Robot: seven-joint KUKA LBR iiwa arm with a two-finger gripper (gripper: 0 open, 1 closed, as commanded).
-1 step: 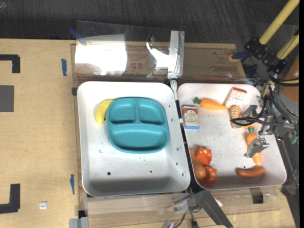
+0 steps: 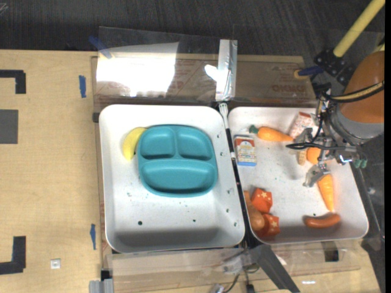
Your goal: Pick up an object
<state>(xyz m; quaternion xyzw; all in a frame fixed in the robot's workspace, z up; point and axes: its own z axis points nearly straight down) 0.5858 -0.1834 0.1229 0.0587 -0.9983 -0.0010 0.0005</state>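
Note:
My gripper (image 2: 314, 171) hangs low over the right side of the right bin (image 2: 287, 191), with the grey and orange arm above it at the view's right edge. A small orange object (image 2: 312, 154) lies right at the gripper, partly covered by its body and cables. Just below the gripper lies an orange carrot (image 2: 327, 191). Near the bin's front right corner rests a red-brown sausage (image 2: 322, 221). A second carrot (image 2: 272, 134) lies at the back of the bin, beside a pale pink packet (image 2: 300, 125).
A small red and white carton (image 2: 245, 150) stands by the right bin's left wall. Red toy pieces (image 2: 263, 200) and a brown one (image 2: 267, 223) sit at its front left. The left bin (image 2: 165, 221) holds a teal divided plate (image 2: 177, 159) over a yellow banana (image 2: 131, 142).

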